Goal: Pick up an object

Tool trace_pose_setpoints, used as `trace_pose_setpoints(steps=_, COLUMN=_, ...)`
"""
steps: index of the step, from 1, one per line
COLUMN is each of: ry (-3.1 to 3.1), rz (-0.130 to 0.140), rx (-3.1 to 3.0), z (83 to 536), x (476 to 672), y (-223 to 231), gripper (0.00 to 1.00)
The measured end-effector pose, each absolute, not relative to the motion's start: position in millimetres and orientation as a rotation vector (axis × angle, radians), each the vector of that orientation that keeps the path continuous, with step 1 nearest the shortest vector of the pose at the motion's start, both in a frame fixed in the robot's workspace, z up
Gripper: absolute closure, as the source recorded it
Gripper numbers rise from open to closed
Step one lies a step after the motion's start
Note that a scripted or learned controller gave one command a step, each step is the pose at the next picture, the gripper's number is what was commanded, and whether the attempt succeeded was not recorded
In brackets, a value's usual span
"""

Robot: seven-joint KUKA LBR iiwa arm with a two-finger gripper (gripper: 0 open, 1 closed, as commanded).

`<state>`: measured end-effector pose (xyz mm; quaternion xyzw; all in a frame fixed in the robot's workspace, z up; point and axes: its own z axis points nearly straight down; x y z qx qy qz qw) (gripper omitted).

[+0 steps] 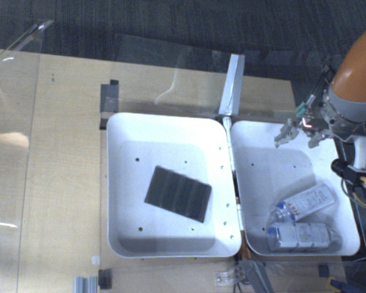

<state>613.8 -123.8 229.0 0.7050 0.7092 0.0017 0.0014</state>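
Step in hand: approach. My pincer hangs with fingers apart and nothing between them, over the far edge of the right bin. Next move, as I judge it: travel forward and descend onto the two clear plastic bottles, lying touching below the pincer. Crinkled, labelled, likely slippery.

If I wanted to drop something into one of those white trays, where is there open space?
The left bin has bare floor all around the dark ribbed pad at its middle, widest along its far wall. In the right bin, the far-left floor is free. Its near-right corner is crowded by two plastic bottles, and the gripper hangs over its far edge.
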Motion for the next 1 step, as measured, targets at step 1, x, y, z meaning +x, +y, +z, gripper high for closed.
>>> trace_pose_setpoints(steps=1, ry=2.425, rz=0.004, rx=1.994, z=97.7, x=565.5, y=-146.8, gripper=0.00)
